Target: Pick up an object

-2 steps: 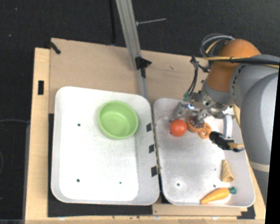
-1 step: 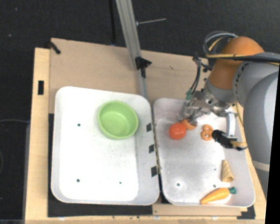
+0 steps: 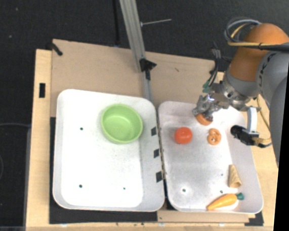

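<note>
My gripper (image 3: 204, 113) hangs over the far end of the right bin (image 3: 195, 165), reaching in from the upper right. A small orange piece (image 3: 204, 119) sits right at its fingertips, partly covered by them, and the gripper looks shut on it. In the same bin, a red tomato-like ball (image 3: 183, 135) lies just left and nearer. A small orange lumpy toy (image 3: 213, 137) rests beside it. A beige wedge (image 3: 234, 176) is by the right wall. A carrot (image 3: 223, 201) lies at the near right corner.
The left bin (image 3: 78, 172) holds a green bowl (image 3: 122, 124) near its far side. A grey metal pole (image 3: 134, 33) slants up behind the bins. A black fitting with cables (image 3: 243, 133) hangs off the arm over the right bin's right wall.
</note>
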Robot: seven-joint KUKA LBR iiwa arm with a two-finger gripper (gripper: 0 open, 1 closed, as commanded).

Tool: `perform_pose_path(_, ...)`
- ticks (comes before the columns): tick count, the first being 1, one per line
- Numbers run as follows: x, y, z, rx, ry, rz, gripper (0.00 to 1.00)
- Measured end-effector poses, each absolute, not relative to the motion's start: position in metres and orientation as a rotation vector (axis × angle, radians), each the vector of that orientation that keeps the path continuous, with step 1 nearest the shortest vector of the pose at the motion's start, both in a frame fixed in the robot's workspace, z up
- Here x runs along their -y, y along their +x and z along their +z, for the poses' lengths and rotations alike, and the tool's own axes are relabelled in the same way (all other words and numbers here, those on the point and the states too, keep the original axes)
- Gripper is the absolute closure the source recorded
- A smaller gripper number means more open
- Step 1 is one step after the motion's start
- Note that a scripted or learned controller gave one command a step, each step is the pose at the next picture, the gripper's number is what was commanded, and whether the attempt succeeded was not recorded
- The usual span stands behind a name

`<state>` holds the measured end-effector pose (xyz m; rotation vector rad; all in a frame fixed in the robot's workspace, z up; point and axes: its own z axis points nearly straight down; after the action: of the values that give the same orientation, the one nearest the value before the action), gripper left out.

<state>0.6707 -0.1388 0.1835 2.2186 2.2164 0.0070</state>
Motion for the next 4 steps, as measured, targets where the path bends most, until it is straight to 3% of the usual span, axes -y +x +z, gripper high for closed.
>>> perform_pose_path(1, 0.140, 0.672, 0.214, -2.220, 2.218, 0.005, 1.00)
perform_pose_path(4, 0.010, 0.600, 0.234, -2.230, 2.214, 0.003, 1.00)
